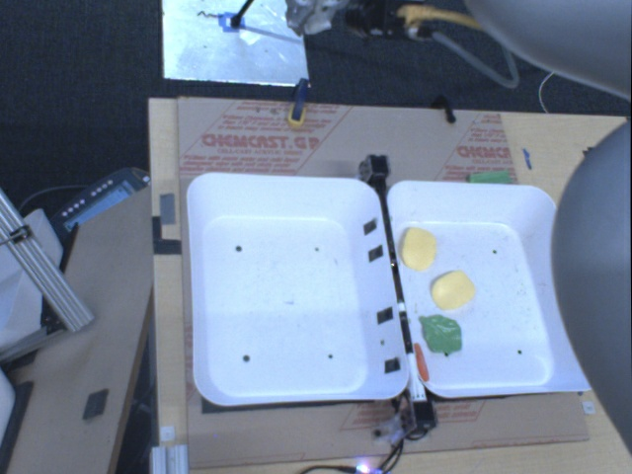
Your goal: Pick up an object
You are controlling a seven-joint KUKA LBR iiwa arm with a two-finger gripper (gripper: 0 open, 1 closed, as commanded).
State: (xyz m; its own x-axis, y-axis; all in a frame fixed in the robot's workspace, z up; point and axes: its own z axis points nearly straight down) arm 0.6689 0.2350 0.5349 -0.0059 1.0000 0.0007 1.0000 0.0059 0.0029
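Grey arm (pixel 592 294) fills the right edge, so the claw (pixel 318 3), up at top centre and too blurred to judge, should descend straight over the lower yellow piece (pixel 453 289) in the right bin (pixel 533 205).

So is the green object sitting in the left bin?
No, the green object lies in the right bin, below two yellow pieces.
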